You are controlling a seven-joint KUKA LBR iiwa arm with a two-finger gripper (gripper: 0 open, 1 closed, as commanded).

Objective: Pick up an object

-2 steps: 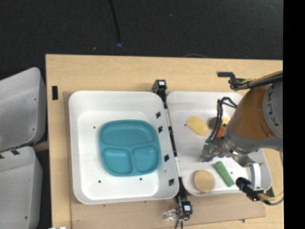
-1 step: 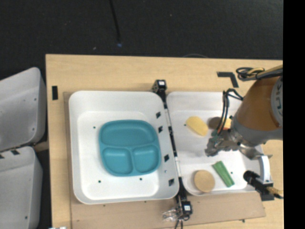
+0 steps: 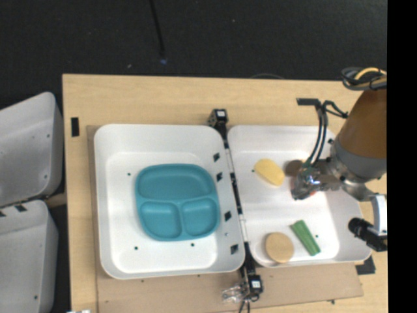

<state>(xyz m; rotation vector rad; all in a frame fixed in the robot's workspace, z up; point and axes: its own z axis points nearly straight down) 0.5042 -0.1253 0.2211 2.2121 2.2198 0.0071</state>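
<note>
Pale wood bench [image 3: 156, 100] on dark carpet; two white bins side by side, clipped together along the middle seam. In the left bin [image 3: 111, 175]: a teal divided tray [image 3: 176, 199], flat at centre. In the right bin [image 3: 273, 142]: a yellow lump [image 3: 269, 172] toward the far side, a green stick [image 3: 305, 237] and a tan disc [image 3: 279, 247] near the front edge. Low over the right bin, just beside the yellow lump: claw [image 3: 303, 182]; cannot tell how far apart it stands; nothing seen held. At far left: white panels [image 3: 26, 149].
</note>
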